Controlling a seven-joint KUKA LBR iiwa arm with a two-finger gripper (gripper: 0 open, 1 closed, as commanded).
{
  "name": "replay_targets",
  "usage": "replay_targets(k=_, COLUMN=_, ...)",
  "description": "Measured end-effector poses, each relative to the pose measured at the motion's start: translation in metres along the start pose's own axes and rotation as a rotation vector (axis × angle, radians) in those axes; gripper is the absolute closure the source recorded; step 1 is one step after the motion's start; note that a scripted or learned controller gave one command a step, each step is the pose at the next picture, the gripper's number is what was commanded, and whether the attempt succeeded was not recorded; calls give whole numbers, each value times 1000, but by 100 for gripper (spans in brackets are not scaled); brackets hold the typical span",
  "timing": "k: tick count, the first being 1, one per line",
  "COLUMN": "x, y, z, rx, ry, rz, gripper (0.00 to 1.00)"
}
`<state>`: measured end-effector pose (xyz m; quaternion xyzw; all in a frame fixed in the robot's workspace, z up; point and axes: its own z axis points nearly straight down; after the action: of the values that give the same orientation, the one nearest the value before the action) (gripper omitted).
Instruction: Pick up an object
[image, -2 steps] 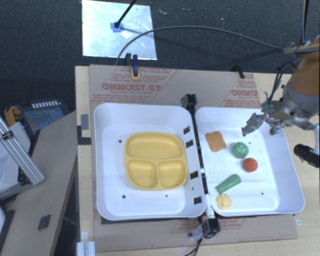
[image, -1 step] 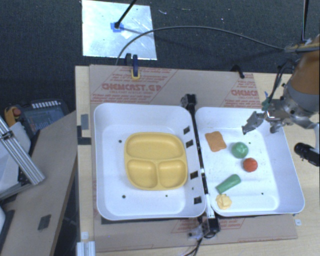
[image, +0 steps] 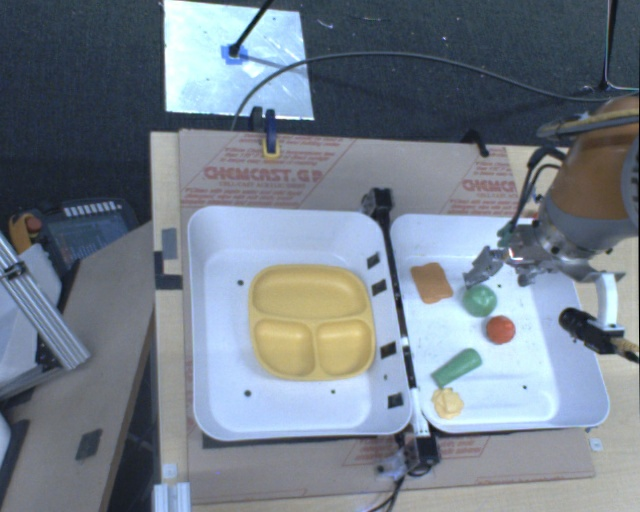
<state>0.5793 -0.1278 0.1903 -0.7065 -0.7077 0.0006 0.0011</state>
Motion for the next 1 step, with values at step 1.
replay_targets(k=1, x=3, y=6, z=44, rx=-1, ry=0, rz=1, gripper=0)
